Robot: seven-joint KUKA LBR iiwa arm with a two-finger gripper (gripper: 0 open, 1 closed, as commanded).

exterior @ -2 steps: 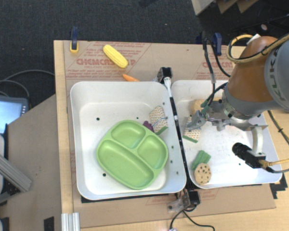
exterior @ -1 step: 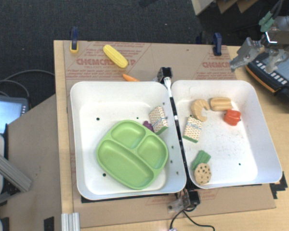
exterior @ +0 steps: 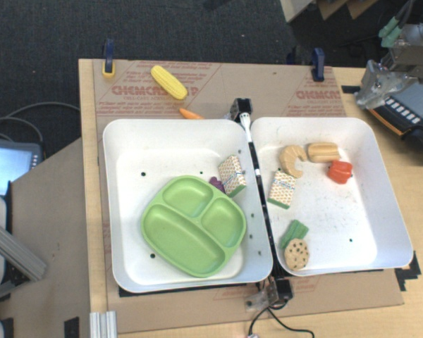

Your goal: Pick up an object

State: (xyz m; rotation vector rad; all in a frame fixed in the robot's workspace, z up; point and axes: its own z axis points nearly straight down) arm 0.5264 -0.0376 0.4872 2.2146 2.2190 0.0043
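Grey metal gripper (exterior: 385, 83) sits outside the right bin's (exterior: 385, 189) far corner, its grip impossible to tell. Nearest it lie a bread roll (exterior: 322, 152) and a red pepper (exterior: 340, 171); farthest from it, a green plate (exterior: 194, 225) lies in the left bin (exterior: 123, 189).

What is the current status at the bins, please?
Gripper parked off right bin's far corner, holding nothing seen. Toy croissant, bread roll, cookie unpicked. Nothing blocking.

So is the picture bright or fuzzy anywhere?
In the camera view, light is even and bright on the white bins; the green plate casts just a soft shadow. The cookie looks a bit fuzzy, and the top right corner by the gripper is blurry and cluttered.
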